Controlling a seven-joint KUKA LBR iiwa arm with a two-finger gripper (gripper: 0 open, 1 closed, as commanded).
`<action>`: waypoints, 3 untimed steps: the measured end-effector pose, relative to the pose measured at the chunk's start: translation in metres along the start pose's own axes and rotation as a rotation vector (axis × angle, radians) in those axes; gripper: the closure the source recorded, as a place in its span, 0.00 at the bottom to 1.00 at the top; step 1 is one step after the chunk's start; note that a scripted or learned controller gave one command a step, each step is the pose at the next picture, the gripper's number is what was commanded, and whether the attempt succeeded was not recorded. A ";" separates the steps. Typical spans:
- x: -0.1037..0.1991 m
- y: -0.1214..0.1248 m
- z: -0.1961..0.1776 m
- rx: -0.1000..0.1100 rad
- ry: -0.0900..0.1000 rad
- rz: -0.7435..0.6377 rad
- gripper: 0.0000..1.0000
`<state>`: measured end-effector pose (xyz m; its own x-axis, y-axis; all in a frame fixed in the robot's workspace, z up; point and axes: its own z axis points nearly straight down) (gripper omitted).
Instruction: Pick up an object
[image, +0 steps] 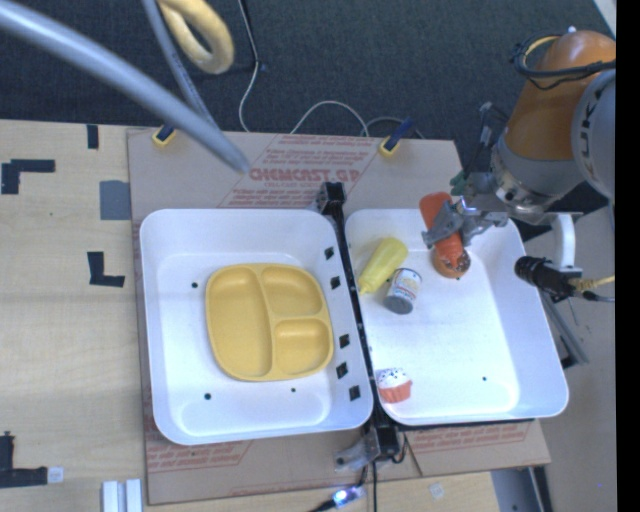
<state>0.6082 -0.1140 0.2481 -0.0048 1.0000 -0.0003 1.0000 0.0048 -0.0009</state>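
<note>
My gripper (457, 226) hangs over the far part of the right bin (500, 340), reaching in from the right. An orange carrot-shaped toy (449, 256) lies directly beneath it, partly covered by the gripper's metal parts; I cannot tell whether the two touch. To their left lies a yellow bottle-shaped object (382, 262), tilted, close to the divider. A small grey and white can (403, 290) rests against the yellow object's lower end. A small cupcake toy (393, 385) with an orange base sits at the bin's near left corner.
The left bin (170, 300) holds a yellow divided plate (268, 320). A black divider strip (342, 290) runs between the bins. A grey pole (120, 75) crosses the upper left. A black fitting (545, 272) sticks out by the right bin's right rim.
</note>
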 end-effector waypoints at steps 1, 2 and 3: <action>0.061 -0.002 0.006 0.001 0.001 -0.002 1.00; 0.118 -0.005 0.014 0.002 0.001 -0.001 1.00; 0.169 0.004 0.008 0.000 0.002 -0.002 1.00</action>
